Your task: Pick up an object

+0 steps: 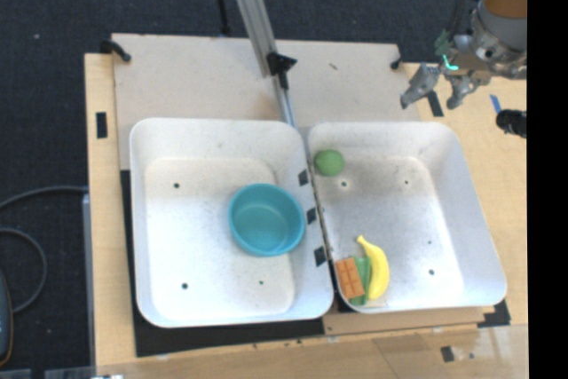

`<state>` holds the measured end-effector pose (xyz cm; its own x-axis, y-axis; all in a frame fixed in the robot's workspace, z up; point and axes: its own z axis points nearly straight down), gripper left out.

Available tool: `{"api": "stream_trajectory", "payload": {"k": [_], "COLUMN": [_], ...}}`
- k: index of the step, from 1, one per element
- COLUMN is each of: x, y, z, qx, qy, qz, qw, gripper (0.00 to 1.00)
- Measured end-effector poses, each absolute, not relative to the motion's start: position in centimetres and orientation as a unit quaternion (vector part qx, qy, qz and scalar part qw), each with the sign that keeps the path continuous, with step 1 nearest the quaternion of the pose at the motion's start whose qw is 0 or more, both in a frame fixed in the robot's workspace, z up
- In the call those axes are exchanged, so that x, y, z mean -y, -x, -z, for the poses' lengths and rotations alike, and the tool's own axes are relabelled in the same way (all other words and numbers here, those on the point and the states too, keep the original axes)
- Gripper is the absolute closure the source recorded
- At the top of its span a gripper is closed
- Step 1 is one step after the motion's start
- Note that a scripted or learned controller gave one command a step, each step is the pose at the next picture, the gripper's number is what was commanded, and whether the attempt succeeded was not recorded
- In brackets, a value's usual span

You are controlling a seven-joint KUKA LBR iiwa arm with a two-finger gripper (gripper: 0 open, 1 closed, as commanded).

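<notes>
From the overhead camera you are looking down on two shallow white plastic bins side by side on a pale wooden bench [222, 71], the left bin [160, 191] and the right bin [444, 191] touching along their inner rims, where small black clips sit. A slanted silver aluminium rail [251, 0] crosses the top of your view and ends at a black bracket just behind the seam between the bins. In the left bin you have a round teal plastic bowl [266, 219], upright and open side up, lying toward that bin's right side, close to the dividing rim. In the right bin, a small green ball [329, 162] rests in the far left corner, well apart from the rest. At the near left corner of the same bin a yellow plastic banana [374, 266] lies curved, touching an orange ridged block [351, 278] just to its left, with a bit of green showing beneath them; both are crowded against the bin wall. Your grey two-finger gripper [442, 89] hangs at the upper right, above the bench beyond the right bin's far rim, well apart from every object; its fingers are spread apart with nothing between them
</notes>
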<state>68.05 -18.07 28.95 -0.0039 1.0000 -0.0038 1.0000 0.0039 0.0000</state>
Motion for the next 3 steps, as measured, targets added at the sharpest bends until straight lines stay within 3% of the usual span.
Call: {"api": "stream_trajectory", "payload": {"k": [3], "x": [20.0], "y": [-66.8], "z": [-11.9], "qx": [-0.707], "qy": [-0.707], "qz": [0.0014], "qw": [0.001], "gripper": [0.00]}}
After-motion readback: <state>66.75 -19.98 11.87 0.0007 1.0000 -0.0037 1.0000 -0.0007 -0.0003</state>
